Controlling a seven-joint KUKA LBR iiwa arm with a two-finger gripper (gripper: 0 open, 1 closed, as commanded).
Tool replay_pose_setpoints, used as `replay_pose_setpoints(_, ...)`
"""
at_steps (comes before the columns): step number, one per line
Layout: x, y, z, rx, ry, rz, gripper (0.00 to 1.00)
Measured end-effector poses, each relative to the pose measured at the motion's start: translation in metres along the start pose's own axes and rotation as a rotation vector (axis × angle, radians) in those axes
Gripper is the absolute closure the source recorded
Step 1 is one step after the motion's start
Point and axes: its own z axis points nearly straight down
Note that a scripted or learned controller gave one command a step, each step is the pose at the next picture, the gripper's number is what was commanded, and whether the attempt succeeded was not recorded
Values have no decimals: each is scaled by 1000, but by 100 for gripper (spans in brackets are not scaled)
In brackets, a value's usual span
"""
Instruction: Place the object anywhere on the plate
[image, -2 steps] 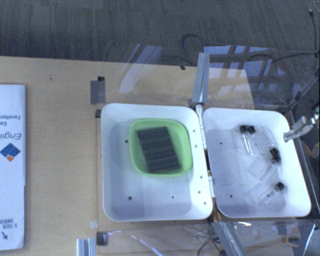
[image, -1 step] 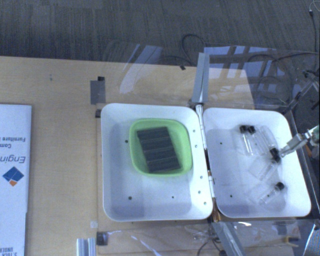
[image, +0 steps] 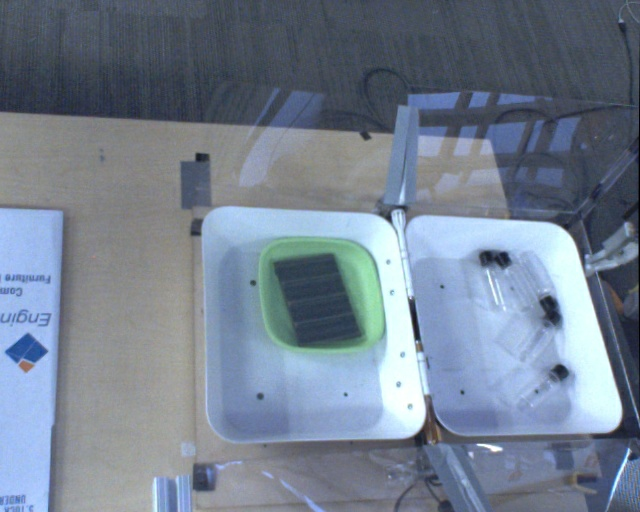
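A dark grey ribbed block (image: 317, 299) lies flat on the green plate (image: 372, 300) in the left bin (image: 300, 415), within the plate's rim. Its long axis runs nearly up and down the view, with the far end leaning a little to the left. Its ribs run across its width. In the right bin (image: 470, 410) lie what seem to be three clear vials (image: 548, 307) with black caps, spread well apart and hard to make out against the white. The claw's state cannot be told.
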Motion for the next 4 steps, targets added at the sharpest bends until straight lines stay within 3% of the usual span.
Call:
replay_pose_setpoints(1, 5, -2, 56, 5, 2, -156, 0)
replay_pose_setpoints(2, 7, -2, 89, 4, 3, -372, 0)
replay_pose_setpoints(3, 0, -1, 90, 4, 4, -613, 0)
replay_pose_setpoints(4, 0, 0, 29, 1, 1, -184, 0)
